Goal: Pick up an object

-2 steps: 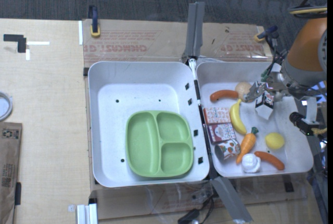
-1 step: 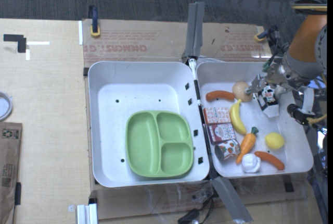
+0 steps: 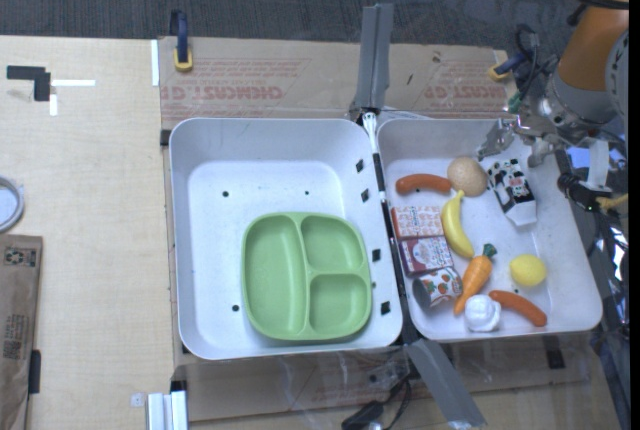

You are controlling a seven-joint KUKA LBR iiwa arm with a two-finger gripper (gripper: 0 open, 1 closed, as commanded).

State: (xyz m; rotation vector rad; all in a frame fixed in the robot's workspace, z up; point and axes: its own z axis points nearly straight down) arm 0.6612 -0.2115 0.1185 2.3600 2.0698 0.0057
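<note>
The right bin (image 3: pixel 570 218) holds several toy foods: a red sausage (image 3: pixel 423 183), a brown potato (image 3: pixel 466 175), a banana (image 3: pixel 457 223), a carrot (image 3: pixel 476 278), a lemon (image 3: pixel 528 269), a second sausage (image 3: pixel 520 306), a white piece (image 3: pixel 482 313), a can (image 3: pixel 437 290) and two red-and-white cartons (image 3: pixel 420 236). A small black-and-white milk carton (image 3: pixel 515 190) lies near the bin's far right. My gripper (image 3: pixel 520 146) hangs just above and behind that carton, at the bin's far edge. Its fingers look open, with nothing between them.
The left bin (image 3: pixel 200 218) holds a green divided plate (image 3: pixel 305 275). A grey divider post (image 3: pixel 375 58) rises between the bins at the back. Cardboard backing runs behind both bins. The arm's orange-banded wrist (image 3: pixel 590 48) stands over the right bin's far right corner.
</note>
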